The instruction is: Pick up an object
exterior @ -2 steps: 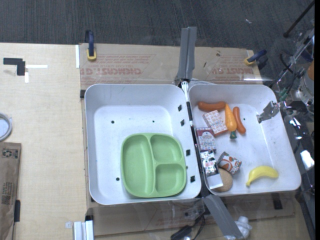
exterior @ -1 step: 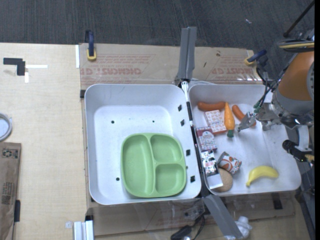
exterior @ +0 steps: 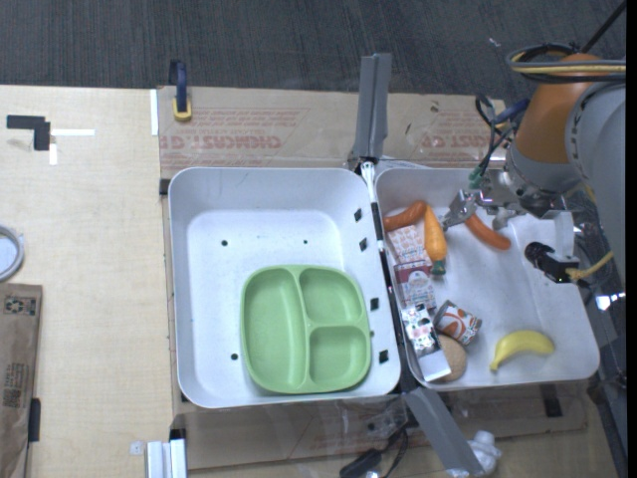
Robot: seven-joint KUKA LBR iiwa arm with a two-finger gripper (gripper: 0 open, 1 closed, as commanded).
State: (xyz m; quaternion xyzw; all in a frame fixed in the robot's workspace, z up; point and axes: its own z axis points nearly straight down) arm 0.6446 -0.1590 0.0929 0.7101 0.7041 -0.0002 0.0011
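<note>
Objects for picking lie in the right bin (exterior: 557,366), which stands at the table's (exterior: 90,217) right end beside the left bin (exterior: 199,267). Little writing can be read. At the table's front left corner a brown paper bag (exterior: 18,361) carries a small recycling mark and print too small to make out. Along the back edge a strip of cardboard (exterior: 249,127) under the bins bears red lettering, upside down from this side and not clearly legible. The left bin holds a green divided plate (exterior: 304,327) near its front wall, with no label on it. Against the right bin's left wall lies a row of small printed packets (exterior: 413,292) with red and white wrappers; their text is blurred. Behind them, toward the bin's back left corner, sit an orange packet (exterior: 405,216) and a carrot (exterior: 434,235). A red and white cup (exterior: 457,323) lies on its side near the packets, touching a tan round thing (exterior: 453,360) at the front left. A banana (exterior: 521,347) rests near the bin's front right corner, well apart from the rest.

The end effector (exterior: 468,207) is low over the back of the right bin, its metal tips just beside an orange-red sausage-shaped thing (exterior: 488,231). Whether it is released or clenched I cannot tell, and nothing is seen held in it.
</note>
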